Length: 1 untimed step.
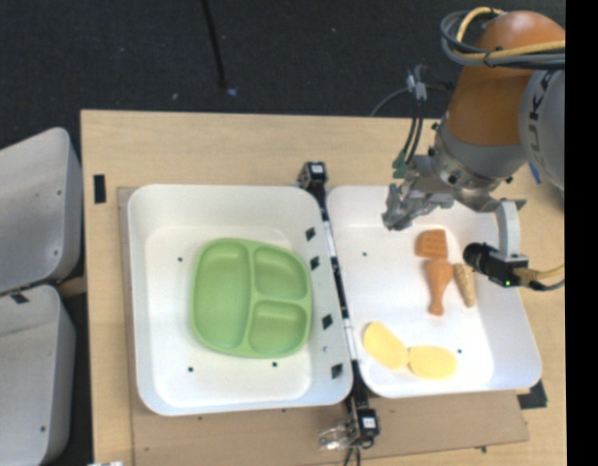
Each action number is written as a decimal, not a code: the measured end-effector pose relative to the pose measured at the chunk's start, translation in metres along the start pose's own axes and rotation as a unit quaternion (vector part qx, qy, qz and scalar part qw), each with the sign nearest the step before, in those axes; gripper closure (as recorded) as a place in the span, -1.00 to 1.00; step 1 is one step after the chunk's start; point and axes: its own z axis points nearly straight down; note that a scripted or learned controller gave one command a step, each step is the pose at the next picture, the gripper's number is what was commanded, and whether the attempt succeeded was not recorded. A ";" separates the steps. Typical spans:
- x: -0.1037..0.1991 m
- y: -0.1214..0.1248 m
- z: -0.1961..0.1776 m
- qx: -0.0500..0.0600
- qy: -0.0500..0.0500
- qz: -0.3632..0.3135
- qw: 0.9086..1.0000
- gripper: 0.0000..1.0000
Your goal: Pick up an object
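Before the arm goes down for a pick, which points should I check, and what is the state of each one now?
1. Hand is over the right bin: ok.
2. Hand is above an object: not ok; it hangs over bare floor, up and left of the orange spatula.
3. Hand carries nothing: cannot tell.
4. Objects lie apart: not ok; the two yellow pieces touch, and the tan stick lies against the spatula.
5. Green divided plate sits flat in the left bin, out of the way: ok.
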 end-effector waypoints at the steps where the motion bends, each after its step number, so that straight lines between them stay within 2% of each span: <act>1: 0.043 0.011 0.015 0.002 0.000 0.000 1.000 1.00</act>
